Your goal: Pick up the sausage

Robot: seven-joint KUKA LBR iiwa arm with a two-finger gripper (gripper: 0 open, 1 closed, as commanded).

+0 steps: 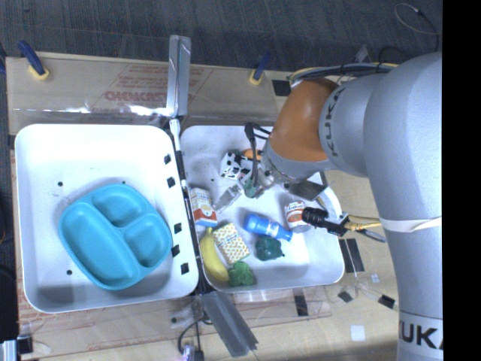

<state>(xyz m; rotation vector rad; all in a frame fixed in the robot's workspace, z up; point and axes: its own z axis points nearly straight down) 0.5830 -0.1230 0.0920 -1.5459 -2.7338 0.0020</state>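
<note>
In the camera view we see the grey, smooth-shelled arm (391,171) reach in from the right, its glossy orange band (299,126) hanging over the far half of the right bin (331,273). The gripper (252,180) is low in that bin, near its far left part, but it is dark and partly under the wrist, so we cannot tell whether it is spread or pressed together, nor whether anything is in it. A small rounded orange-brown piece just beyond the gripper, by the bin's far edge, we take to be the sausage (250,155), though most of it is hidden. Touching it on the left lies a black-and-white patterned box (231,165). Along the bin's left wall stands a red-and-white carton (201,206), and toward the near left corner lie a curved yellow banana (211,260), a checkered box (231,243) and a knobbly green broccoli (240,274). Mid-bin lie a smooth blue bottle (267,226), a dark green lump (269,249) and a small round can (295,214). The left bin (45,149) holds a blue three-compartment plate (90,254).
</note>
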